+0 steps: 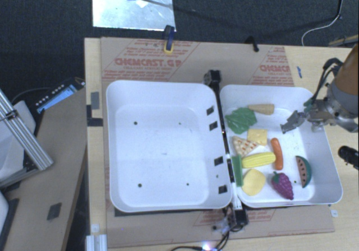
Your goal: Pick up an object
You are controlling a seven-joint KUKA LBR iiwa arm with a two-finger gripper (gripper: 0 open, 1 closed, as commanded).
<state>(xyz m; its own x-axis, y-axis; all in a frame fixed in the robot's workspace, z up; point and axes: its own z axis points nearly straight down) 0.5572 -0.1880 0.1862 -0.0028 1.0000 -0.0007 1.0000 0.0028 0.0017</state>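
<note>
Objects: nine toy food pieces, all lying in the right bin (pixel 322 149); none is lifted.
Count, green: one leafy piece (pixel 241 119) near the bin's upper left, and one narrow green strip (pixel 237 170) along the left wall.
Count, yellow: one pale square block (pixel 257 136), one corn cob (pixel 258 159), one rounded yellow piece (pixel 253 181).
Count, other: one tan bread-like stick (pixel 261 109) at the top, one pizza-like wedge (pixel 243 145), one orange sausage shape (pixel 276 153), one purple grape bunch (pixel 282 184), one watermelon slice (pixel 303 171).
Grouping: pieces sit close together in the bin's left and lower half; corn cob touches the green strip.
Bins: two white shallow bins side by side; left bin (pixel 162 143) shows bare floor.
Claw (pixel 293 121): over the right bin's upper right area, beside the sausage shape but apart from it; nothing between its fingers; whether spread or pressed together, cannot tell.
Arm (pixel 345 93): grey, enters from the right edge.
Counter (pixel 185 56): brown board printed with red lettering beneath both bins.
</note>
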